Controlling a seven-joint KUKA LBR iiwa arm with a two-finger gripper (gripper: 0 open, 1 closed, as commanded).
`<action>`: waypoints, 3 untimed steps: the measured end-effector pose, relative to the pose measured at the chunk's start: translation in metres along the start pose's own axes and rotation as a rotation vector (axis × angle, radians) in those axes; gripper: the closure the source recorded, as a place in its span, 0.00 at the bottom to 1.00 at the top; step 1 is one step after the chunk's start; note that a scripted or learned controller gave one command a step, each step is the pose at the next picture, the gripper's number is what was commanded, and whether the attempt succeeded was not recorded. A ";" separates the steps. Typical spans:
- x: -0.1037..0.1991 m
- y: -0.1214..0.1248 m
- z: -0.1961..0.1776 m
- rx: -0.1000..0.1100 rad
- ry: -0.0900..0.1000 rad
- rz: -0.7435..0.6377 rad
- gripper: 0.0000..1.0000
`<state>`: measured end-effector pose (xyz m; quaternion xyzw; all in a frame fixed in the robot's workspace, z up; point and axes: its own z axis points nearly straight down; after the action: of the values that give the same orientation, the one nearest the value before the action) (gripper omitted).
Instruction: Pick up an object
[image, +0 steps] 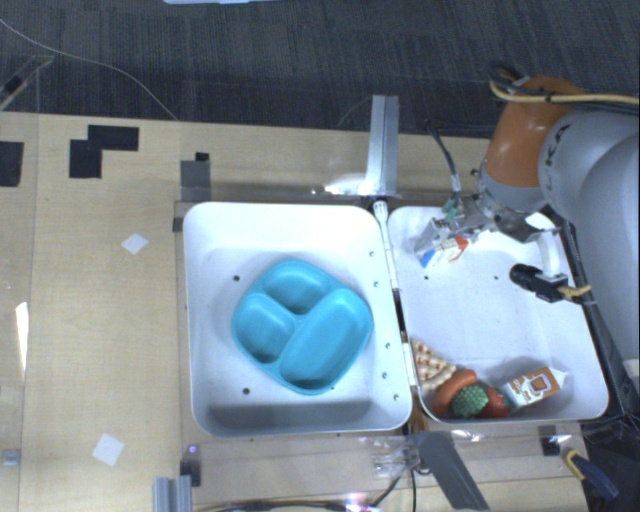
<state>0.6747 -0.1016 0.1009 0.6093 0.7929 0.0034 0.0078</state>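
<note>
**Far-corner hover, clutter along near wall**

Camera view: we see the gripper (443, 238) over the far left corner of the right bin (500, 330), near its inner wall. We cannot tell how wide it is open. Bunched along the near wall: orange carton (532, 387), red-and-green toy (466, 397), checkered piece (428, 364). Open white floor lies between. The left bin (215, 300) holds a blue divided plate (300, 325).

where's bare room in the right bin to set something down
The middle of the right bin is bare, between the gripper at its far edge and the near edge, which is crowded with toy food and a small carton.
</note>
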 end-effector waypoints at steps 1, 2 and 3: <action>0.004 0.001 0.001 -0.002 -0.007 0.034 0.00; 0.003 0.003 -0.013 -0.009 -0.010 0.031 1.00; 0.082 0.019 -0.087 0.007 0.007 0.001 1.00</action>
<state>0.6703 -0.0168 0.1874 0.6098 0.7926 0.0027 0.0028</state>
